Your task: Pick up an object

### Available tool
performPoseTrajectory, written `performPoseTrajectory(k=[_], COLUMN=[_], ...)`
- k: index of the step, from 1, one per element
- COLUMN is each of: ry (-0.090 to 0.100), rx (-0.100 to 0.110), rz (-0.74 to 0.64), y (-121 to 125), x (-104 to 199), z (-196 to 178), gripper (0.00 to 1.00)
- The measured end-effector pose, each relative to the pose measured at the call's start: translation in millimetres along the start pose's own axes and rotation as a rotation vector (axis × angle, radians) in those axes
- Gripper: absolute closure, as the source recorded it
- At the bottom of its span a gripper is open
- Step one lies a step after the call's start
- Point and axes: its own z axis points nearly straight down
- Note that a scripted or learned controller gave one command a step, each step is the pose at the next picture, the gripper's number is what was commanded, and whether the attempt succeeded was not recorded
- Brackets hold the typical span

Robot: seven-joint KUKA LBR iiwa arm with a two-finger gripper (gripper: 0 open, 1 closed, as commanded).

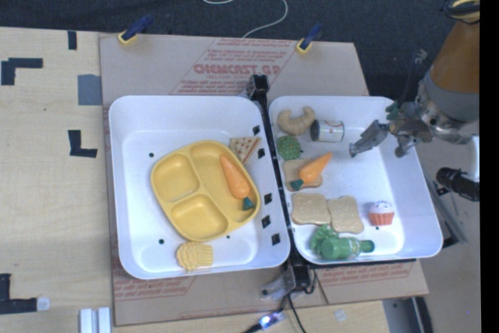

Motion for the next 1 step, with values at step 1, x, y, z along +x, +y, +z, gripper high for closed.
performPoseTrajectory(k=[1], ry=[-0.002], rx=[-0.013], rz=[-0.003], y=[2.4], x=[0.3], z=[-7.3], gripper=[0.0])
